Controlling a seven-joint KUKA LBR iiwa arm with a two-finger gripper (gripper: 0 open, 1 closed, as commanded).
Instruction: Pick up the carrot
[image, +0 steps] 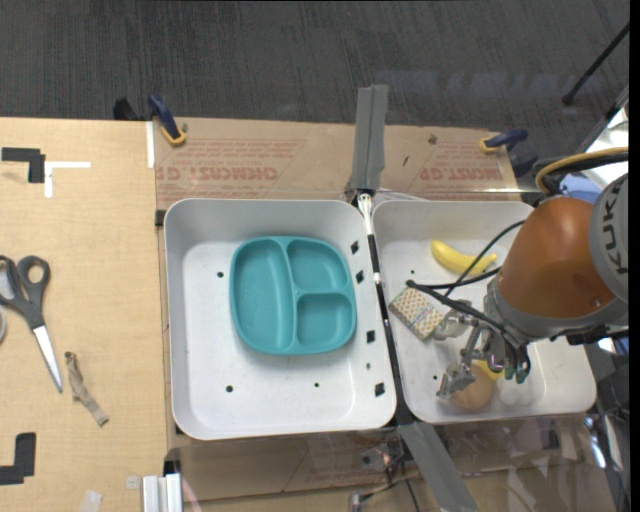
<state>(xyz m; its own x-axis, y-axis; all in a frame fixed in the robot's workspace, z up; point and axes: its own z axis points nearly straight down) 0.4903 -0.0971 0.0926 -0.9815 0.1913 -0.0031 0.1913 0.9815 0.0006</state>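
Carrot is hard to name with confidence: the jaws (462, 381) hang low in the right bin (570, 400), directly over a tan, rounded lump (473, 394) near its front wall, which may be the carrot. Whether the jaws are spread or pressed together I cannot tell. Just beside them lies a patterned packet (420, 312), with a banana (460, 258) farther back. The left bin (190, 400) holds a teal divided plate (294, 296). Closing off-centre could roll the lump away, or grab the wrong item.

Arm (560, 270) reaches over right bin (400, 300) holding banana (462, 258).
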